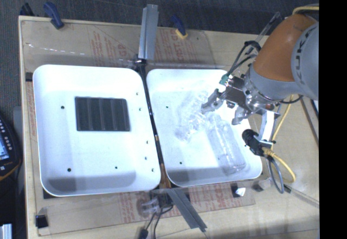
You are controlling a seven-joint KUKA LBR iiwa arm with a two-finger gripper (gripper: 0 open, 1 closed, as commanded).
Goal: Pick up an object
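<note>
Two clear items (bottle (226, 148), crumpled plastic (190, 116)) blur into the right bin (162, 124) — gripper (223, 109) spread, holding nothing.

White bins (87, 181) on tan bench (81, 37); dark grey ribbed panel (102, 114) in left bin; clear, colourless bottle (225, 146) and crumpled wrap (191, 116) in right bin; blue clamps (53, 14); orange-banded grey arm (287, 53); yellow cable (284, 165).

Bright overhead light, glare washing out the white bins (87, 78), soft shadows at their near rims, slight overall blur.
</note>
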